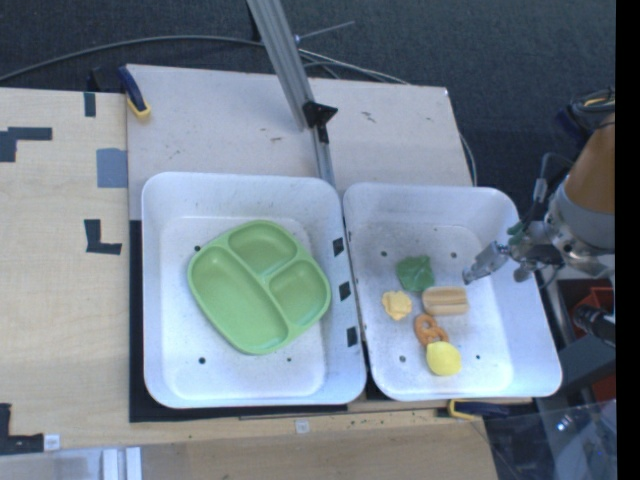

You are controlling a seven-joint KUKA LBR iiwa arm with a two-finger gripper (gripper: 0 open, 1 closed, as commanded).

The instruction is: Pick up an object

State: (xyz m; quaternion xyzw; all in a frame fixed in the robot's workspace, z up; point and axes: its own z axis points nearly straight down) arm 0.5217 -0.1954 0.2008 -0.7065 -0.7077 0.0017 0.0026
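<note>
The claw (490, 264) hangs over the right bin (520, 368), holding nothing that I can see; whether it is released or clenched I cannot tell. This looks like the approach step. The tan block (445, 301) lies just below-left of it, the nearest target, needing a short descent.

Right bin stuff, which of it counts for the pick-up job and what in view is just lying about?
For the job:
gripper
green piece
tan block
pale yellow piece
orange ring
yellow ball
right bin

Lying about:
green tray
left bin
blue clamp
</note>
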